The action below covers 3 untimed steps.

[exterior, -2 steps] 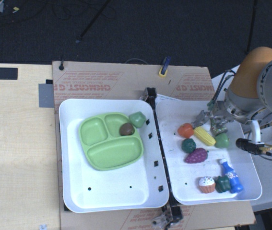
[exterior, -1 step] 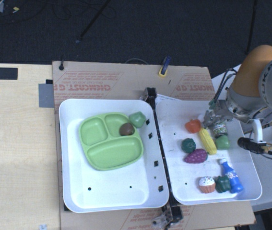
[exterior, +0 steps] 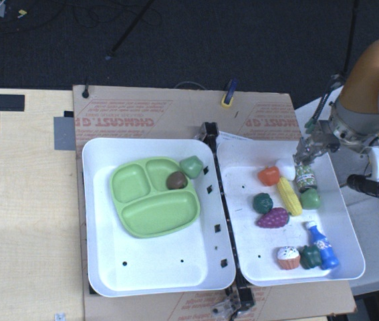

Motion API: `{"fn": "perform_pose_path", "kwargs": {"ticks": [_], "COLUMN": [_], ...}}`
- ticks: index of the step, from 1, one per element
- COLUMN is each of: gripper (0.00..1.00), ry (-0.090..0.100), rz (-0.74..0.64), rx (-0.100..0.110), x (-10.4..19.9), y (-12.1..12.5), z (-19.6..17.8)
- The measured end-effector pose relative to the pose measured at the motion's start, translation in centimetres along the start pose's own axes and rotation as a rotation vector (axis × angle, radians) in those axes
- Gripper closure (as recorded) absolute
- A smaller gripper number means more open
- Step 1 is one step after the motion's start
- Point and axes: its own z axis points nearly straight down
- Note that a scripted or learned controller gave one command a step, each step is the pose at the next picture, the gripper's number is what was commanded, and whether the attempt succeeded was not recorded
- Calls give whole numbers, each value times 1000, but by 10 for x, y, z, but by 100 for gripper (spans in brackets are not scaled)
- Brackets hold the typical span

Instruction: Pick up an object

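Two white bins on cardboard sheet (exterior: pixel 176 116) over light wood bench (exterior: pixel 22 199), dark floor w/ cables behind. Left bin (exterior: pixel 102 246) has green divided plate (exterior: pixel 154 216), brown ball (exterior: pixel 176 180) on it. Right bin (exterior: pixel 346 239): orange toy (exterior: pixel 269 176), corn (exterior: pixel 289 195), grapes (exterior: pixel 273 217), cupcake (exterior: pixel 288 257), blue bottle (exterior: pixel 322 245). Gripper (exterior: pixel 305 159) low at bin's far right, just above corn & small green-capped jar (exterior: pixel 307 189); can't tell its grip

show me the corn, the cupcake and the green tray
corn (exterior: pixel 289 196), camera view, middle of the cob
cupcake (exterior: pixel 287 257), camera view, centre of the cake
green tray (exterior: pixel 159 214), camera view, floor of the large compartment
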Motion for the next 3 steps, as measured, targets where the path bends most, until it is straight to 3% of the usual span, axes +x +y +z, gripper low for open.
{"fn": "perform_pose_path", "kwargs": {"ticks": [1, 2, 3], "gripper": [100, 100, 100], "ry": [1, 4, 4], "rz": [0, -3, -2], "rx": [1, 9, 10], "x": [-2, 46, 74], "y": [1, -37, -78], "z": [-48, -50, -55]}}
